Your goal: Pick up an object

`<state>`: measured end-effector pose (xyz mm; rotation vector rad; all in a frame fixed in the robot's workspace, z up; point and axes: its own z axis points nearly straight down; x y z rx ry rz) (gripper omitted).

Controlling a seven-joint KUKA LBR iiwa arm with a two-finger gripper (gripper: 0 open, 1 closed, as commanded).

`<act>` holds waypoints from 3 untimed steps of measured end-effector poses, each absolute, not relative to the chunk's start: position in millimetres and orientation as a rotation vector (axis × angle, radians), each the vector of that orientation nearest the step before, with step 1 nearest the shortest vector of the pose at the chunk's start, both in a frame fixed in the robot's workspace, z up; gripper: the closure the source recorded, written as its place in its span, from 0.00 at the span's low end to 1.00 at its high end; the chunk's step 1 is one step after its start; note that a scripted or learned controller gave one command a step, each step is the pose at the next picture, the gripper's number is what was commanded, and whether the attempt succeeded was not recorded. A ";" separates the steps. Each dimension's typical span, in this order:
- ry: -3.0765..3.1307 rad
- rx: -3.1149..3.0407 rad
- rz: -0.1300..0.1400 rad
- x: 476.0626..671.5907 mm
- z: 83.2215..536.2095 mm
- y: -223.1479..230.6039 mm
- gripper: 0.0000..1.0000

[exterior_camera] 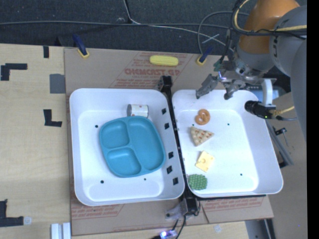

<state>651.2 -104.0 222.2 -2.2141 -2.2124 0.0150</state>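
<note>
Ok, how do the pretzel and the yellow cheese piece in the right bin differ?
The pretzel is brown, rounded and looped with holes; the cheese piece is pale yellow, flat and blocky. The pretzel lies at the bin's far end, nearest the claw; the cheese lies nearer the camera, beyond the waffle wedge. Both are small toy foods lying free.

Robotics lab: clamped cardboard sheet [144, 73], two white bins [84, 183], loose cables [149, 25], plywood bench [30, 148].

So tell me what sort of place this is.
Most likely a robot lab's pick-and-place test bench: two white bins sit on clamped cardboard, toy food such as a pretzel lies in one, and a robot arm reaches in.
</note>
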 end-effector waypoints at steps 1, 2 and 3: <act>-2.223 -2.219 0.002 653.9 230.4 -103.9 0.00; -2.221 -2.217 0.007 654.8 169.5 -96.1 0.00; -2.221 -2.215 0.010 657.3 105.1 -95.0 0.00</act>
